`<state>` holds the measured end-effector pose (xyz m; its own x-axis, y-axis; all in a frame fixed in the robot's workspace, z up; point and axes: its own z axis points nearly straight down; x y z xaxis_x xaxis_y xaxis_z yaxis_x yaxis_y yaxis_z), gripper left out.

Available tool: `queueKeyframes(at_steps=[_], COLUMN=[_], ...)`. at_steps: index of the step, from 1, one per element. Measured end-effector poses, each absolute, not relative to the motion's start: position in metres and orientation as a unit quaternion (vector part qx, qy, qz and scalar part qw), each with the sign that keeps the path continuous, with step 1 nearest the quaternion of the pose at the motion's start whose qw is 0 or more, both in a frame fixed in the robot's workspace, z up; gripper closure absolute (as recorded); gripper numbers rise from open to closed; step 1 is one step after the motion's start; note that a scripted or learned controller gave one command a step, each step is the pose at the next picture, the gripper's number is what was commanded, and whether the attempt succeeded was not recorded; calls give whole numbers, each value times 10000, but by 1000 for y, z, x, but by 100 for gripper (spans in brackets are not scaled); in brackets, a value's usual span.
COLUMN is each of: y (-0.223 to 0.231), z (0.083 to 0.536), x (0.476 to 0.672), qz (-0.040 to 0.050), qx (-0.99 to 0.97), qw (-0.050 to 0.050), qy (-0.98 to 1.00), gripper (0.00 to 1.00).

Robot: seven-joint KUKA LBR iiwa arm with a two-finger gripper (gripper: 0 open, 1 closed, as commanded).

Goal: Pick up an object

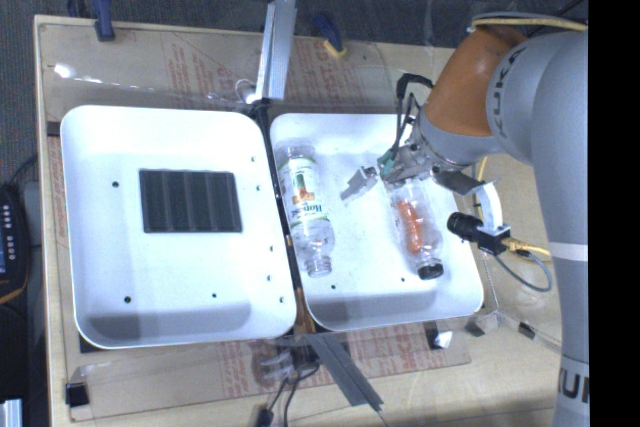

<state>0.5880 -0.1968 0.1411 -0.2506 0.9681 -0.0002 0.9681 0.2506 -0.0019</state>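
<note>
Two bottles lie in the right bin (380,310). A clear plastic bottle with an orange and green label (304,207) lies along the bin's left wall, cap toward the front. A second clear bottle with an orange inside and a black cap (416,233) lies toward the right. My gripper (378,175) hangs low over the bin's middle back, between the two bottles and just beyond the top end of the orange one. It is open, and only white bin floor shows between its fingers.
The left bin (100,295) holds a flat dark grey ribbed rectangle (190,200). A metal bar (275,45) rises at the back between the bins. The arm's orange band (470,85) and cables (500,240) hang over the right bin's right rim.
</note>
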Motion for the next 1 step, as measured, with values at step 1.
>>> queueKeyframes(at_steps=[1], y=[-197], z=[151], x=[588], qz=[13], qx=[-6113], qw=[9], qy=[-7914], gripper=[100])
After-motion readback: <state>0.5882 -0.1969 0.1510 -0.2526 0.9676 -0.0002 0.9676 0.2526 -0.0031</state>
